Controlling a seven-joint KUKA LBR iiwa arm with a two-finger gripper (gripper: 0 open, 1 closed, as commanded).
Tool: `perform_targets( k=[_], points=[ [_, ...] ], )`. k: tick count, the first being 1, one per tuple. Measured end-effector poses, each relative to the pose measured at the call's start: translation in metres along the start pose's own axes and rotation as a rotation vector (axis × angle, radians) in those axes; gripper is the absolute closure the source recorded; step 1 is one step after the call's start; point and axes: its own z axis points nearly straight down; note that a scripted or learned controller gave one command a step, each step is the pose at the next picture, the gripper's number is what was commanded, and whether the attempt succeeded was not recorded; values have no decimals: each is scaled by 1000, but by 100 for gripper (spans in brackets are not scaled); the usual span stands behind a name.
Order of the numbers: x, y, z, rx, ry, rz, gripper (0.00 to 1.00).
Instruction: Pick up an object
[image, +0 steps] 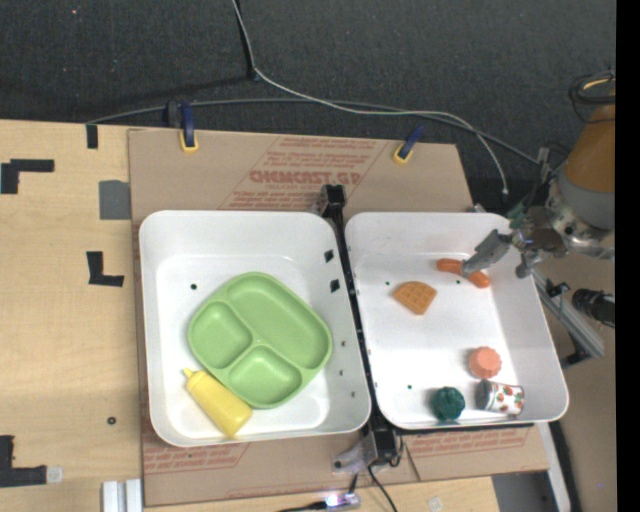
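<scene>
The grey two-finger gripper (508, 254) hangs over the right white bin (520, 330), its fingers (484, 255) spread beside a small orange carrot-shaped piece (462, 270). A green three-compartment plastic plate (260, 338) and yellow squeeze bottle (216, 402) lie in the left white bin (165, 300).

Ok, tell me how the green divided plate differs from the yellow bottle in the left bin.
The green divided plate is broad and flat, with three compartments; the yellow bottle is narrow and tube-like. The plate lies near the middle of the left bin; the bottle lies on its side toward the bin's near-left corner, against the plate's edge. The plate is much the larger. Both are plain, single-coloured items in the same bin.
</scene>
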Motion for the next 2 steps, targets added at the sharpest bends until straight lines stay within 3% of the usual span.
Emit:
perform_targets(
  k=[1,2],
  points=[
    [1,3,-8,-13,-3,-4,0],
    [2,4,57,-8,-2,-4,0]
  ],
)
